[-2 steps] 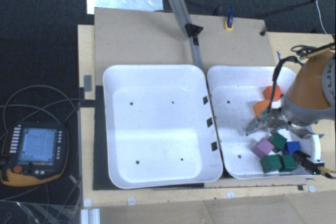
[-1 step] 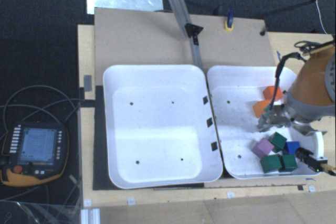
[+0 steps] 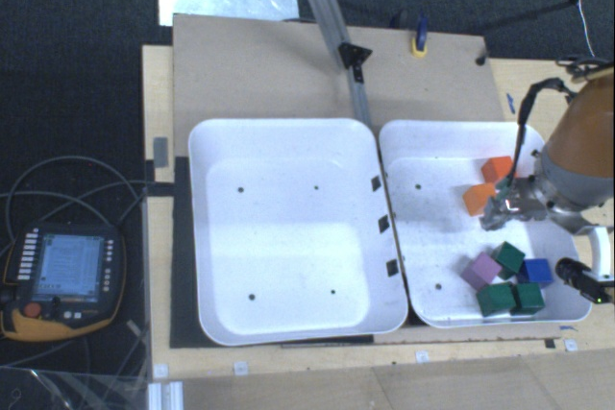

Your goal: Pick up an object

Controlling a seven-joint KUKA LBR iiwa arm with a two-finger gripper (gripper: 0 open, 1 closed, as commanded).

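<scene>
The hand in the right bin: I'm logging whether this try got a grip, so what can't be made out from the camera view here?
- The hand: small and blurred; whether it grips anything is unclear.
- The orange block beside the hand: its right side is covered by the hand, so contact can't be judged.
- The arm: cut off by the frame's right edge.
- The green blocks: packed close with the blue block; their exact number is unclear.
</scene>
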